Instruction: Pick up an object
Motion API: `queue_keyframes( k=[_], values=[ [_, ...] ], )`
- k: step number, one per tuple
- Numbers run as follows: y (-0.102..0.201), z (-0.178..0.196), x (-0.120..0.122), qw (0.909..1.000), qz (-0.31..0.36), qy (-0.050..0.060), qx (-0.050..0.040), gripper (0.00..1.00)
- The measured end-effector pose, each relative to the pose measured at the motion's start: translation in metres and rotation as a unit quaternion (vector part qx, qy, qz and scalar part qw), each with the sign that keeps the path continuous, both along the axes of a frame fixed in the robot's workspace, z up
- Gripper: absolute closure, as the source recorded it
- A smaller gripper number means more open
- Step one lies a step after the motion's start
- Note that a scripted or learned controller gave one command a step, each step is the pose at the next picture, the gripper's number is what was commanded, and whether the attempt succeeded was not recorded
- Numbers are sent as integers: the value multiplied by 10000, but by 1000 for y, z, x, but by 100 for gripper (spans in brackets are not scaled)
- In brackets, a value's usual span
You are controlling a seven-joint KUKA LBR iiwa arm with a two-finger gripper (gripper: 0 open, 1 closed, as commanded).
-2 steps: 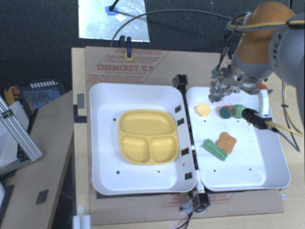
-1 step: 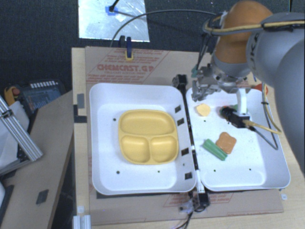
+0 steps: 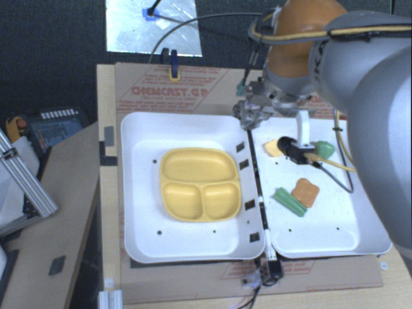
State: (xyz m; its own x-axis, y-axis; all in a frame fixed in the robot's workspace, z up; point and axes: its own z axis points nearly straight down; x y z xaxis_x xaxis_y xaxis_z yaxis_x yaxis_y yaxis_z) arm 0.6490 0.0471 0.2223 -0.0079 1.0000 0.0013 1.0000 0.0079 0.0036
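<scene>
Since the task is just "grab something", the candidates matter most, and nearly all of them sit in the right bin point(image 3: 335, 240). A green stick point(image 3: 290, 202) lies slantwise near the middle, touching an orange piece point(image 3: 306, 192) just beside it. Further back are a yellow bit point(image 3: 273, 149) and a green blob point(image 3: 325, 149).

The left bin point(image 3: 138, 172) has one big yellow tray point(image 3: 198, 184) lying flat. It looks too wide and shallow to be an easy pinch, so the small stuff seems the better bet.

The gripper point(image 3: 253, 116) hangs at the back end of the ridge point(image 3: 256, 192) where the two bins meet, with the arm point(image 3: 360, 76) coming in from the right. That spot is over no object at all, closest to the yellow bit but clearly apart from it. Nothing shows in its grasp. Whether it's open or closed can't be made out from this angle, too dark and cluttered up there.

It probably needs to shift over the right bin before dropping. The stick and orange piece touching could make a clean grab tricky.
</scene>
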Motion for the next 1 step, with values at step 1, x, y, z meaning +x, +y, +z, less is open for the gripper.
queue_keyframes(
  k=[1],
  values=[
    [52,-8,10,10000,-5,2,-2,100]
  ],
)
